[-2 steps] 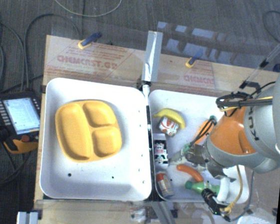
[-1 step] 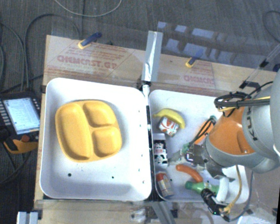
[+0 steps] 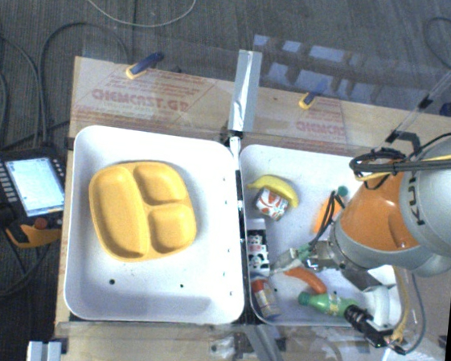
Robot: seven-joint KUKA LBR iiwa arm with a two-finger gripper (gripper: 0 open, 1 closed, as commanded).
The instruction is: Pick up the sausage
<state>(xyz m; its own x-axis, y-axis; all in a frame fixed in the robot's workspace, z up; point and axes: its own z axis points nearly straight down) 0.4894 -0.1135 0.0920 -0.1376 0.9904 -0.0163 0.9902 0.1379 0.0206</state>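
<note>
Sausage (image 3: 309, 278): small orange-red toy link lying flat on the floor of the right bin (image 3: 308, 162), low centre, long axis roughly left-right with a slight tilt. Green bottle (image 3: 326, 304) lies just beside it on the near side, so there is little clearance there.

Handling, as a judgement: likely hollow plastic or rubber, so light, with some give and a smooth rounded skin. It could roll or squirt out of a pinch. Best hold is mid-length across the short axis, fingers straddling it, clear of the bottle.

Arm (image 3: 399, 220) comes in from the right, wrist bent down over the right bin with the orange band uppermost. End effector (image 3: 304, 257) sits low, just above and left of the sausage's upper end. Its fingers appear spread, with nothing visibly between them. Contact with the sausage can't be told at this resolution.

Yellow divided plate (image 3: 143, 209) sits in the left bin (image 3: 76, 280), well apart.
</note>
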